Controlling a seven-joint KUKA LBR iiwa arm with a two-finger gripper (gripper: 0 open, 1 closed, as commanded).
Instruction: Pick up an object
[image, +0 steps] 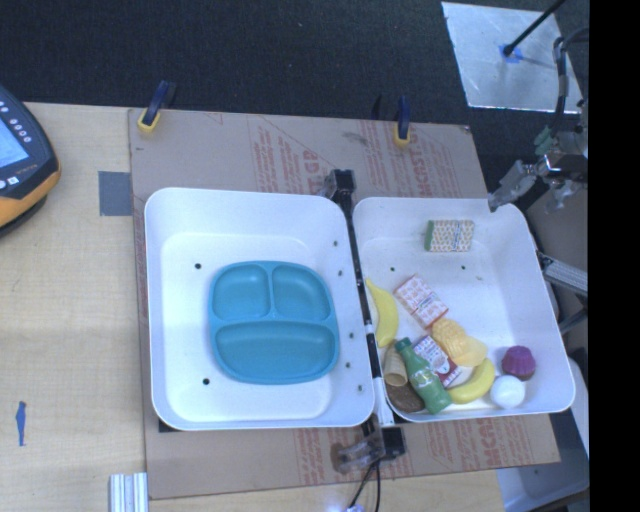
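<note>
The right bin (520, 270) holds several small items. A green and white packet (449, 235) lies alone near its far wall. Along the near-left side lie a yellow banana (383, 312), a pink patterned packet (420, 299), a yellow corn cob (459, 341), a green bottle (421, 376) and a brown cup-like item (402, 393). A purple ball (517, 361) and a white ball (508, 392) sit at the near right corner. My gripper (520, 180) hangs as a grey shape past the bin's far right corner, away from every item.
The left bin (180, 300) holds a blue divided plate (273, 322). Clamps (402, 120) pin the cardboard sheet at the back. A yellow and grey pendant (20, 150) lies at the far left of the bench.
</note>
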